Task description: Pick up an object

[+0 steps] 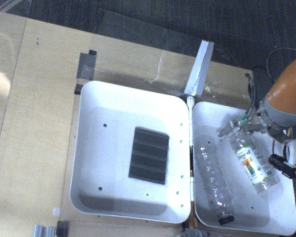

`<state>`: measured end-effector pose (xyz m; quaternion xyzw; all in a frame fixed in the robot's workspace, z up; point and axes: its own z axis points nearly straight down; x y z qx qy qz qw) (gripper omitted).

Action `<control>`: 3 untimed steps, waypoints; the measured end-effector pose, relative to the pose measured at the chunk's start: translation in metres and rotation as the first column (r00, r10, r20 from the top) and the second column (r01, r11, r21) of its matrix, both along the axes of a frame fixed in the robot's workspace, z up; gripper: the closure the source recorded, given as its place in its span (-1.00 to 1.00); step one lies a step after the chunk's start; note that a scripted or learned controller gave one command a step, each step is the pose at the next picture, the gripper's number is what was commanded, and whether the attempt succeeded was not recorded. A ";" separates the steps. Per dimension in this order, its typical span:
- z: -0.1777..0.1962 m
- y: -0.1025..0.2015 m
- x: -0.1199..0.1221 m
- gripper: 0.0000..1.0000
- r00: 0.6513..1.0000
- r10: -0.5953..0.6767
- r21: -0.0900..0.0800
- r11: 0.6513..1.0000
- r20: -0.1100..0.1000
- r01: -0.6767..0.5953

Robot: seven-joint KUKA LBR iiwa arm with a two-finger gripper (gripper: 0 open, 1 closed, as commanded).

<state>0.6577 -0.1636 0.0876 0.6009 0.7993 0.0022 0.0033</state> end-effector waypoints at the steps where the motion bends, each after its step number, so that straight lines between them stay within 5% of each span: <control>1: -0.001 -0.031 0.011 -1.00 0.992 0.126 0.021 0.992 -0.025 -0.126; 2: 0.011 -0.036 0.014 1.00 0.992 0.124 0.004 0.992 -0.005 -0.124; 3: 0.102 0.030 -0.001 1.00 0.978 0.210 -0.002 0.978 0.001 -0.210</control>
